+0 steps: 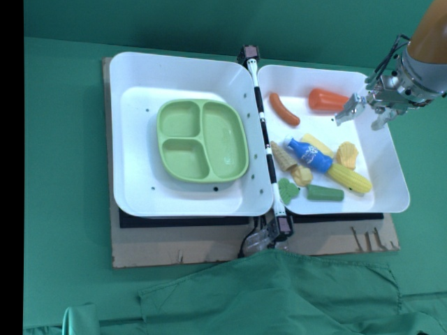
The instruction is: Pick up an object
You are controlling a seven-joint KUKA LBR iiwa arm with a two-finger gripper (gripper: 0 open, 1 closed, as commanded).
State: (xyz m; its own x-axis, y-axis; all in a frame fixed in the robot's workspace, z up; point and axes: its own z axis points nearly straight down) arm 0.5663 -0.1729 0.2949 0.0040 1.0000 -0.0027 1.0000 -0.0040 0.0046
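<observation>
arm (429, 44): grey, orange band | gripper (364, 112): silver metal, two fingers | black cables at wrist

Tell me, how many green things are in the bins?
3. A green divided plate lies in the left bin. A broccoli piece and a green stick-shaped piece lie along the right bin's near edge. Others may be hidden.

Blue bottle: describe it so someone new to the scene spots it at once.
Look in the right bin, at the toy food heaped toward its near side. The bottle lies on its side across that heap, beside the corn. It is the one blue item, with a white cap.
</observation>
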